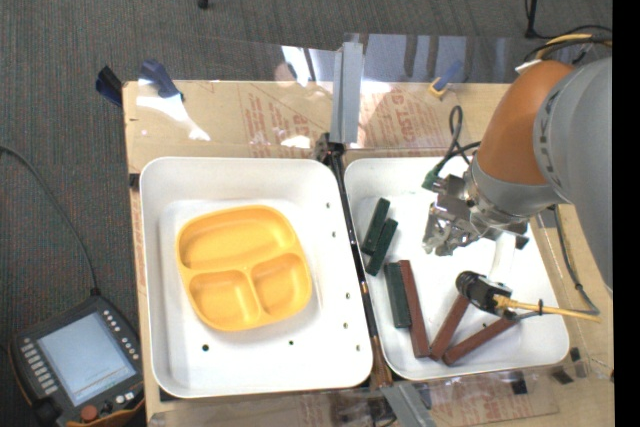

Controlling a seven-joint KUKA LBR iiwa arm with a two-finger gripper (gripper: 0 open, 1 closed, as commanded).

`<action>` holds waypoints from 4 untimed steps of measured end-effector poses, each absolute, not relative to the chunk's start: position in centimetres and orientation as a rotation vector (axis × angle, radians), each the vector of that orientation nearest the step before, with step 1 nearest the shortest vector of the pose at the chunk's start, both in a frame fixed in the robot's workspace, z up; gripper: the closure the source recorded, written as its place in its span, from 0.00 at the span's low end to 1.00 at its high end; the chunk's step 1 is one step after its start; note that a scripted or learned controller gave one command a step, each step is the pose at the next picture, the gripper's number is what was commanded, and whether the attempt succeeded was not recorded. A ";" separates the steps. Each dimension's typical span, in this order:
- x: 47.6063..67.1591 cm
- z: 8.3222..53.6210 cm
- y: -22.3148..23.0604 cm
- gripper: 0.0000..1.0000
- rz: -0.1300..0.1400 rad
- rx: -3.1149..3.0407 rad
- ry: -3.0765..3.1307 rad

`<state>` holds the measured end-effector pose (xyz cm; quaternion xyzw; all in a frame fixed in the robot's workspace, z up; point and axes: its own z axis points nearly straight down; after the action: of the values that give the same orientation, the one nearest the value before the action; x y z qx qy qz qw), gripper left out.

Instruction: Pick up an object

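My gripper (443, 237) hangs over the middle of the right bin (540, 335), just above its bare white floor. Nothing shows between its metal tips. To its left, two dark green blocks (379, 227) lie side by side near the bin's left wall. Below them a thin dark green bar (399, 299) rests beside a long brown bar (414, 309). Two more brown bars (466, 332) lie crossed near the front of the bin, under the wrist.
The left bin (160, 355) holds a yellow divided tray (244, 266). A wall (350, 245) separates the two bins. A clear screen (350, 95) stands behind them. A teach pendant (75, 355) lies on the floor at the lower left.
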<state>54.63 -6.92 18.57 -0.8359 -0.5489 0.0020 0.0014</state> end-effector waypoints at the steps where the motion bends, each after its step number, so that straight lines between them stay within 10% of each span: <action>1: 54.6 18.6 -6.9 0.00 0.007 -2.623 -1.723; 2: 52.1 21.7 -9.8 0.00 0.006 -2.413 -2.004; 3: 52.2 8.9 -16.4 0.00 0.004 -2.393 -2.031; 4: 47.5 8.6 -17.4 0.00 0.003 -2.414 -2.001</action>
<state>47.47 -17.36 8.58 -0.7700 -0.6380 0.0010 0.0031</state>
